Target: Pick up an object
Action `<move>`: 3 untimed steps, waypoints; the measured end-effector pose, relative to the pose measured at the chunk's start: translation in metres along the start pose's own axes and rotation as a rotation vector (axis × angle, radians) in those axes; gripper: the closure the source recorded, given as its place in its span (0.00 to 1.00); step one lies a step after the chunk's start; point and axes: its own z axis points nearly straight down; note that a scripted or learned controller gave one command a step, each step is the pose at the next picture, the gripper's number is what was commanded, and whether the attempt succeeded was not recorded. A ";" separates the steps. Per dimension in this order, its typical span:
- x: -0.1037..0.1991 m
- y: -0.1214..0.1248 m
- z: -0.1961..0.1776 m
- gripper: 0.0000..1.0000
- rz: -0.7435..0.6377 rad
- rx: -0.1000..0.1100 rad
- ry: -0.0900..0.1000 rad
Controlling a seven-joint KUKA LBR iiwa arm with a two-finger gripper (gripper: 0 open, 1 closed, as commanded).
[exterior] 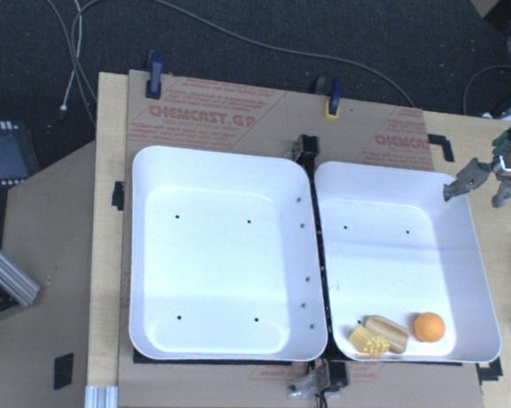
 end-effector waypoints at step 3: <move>0.084 -0.060 0.083 0.00 -0.060 -0.001 -0.001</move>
